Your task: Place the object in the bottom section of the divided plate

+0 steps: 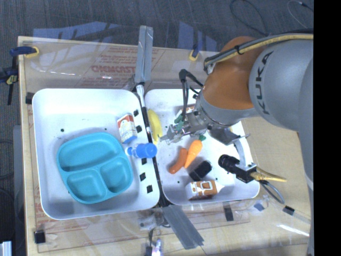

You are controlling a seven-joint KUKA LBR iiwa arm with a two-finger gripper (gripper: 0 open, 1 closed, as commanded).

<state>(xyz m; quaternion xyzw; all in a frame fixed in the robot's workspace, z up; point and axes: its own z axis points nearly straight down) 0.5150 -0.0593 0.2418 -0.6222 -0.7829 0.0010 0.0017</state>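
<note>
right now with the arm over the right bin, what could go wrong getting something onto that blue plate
1. The gripper sits amid crowded items: toy carrot, banana, black block. It could grab the wrong one or nudge them.
2. The bottle and small carton lie between it and the divided plate, so a low carry may knock them.

We see a robotics lab: a large grey and orange KUKA arm [256, 84] works over two shallow white bins [48, 116] on a clamped plywood desk [74, 57], with loose cables [277, 9] on grey carpet.
</note>
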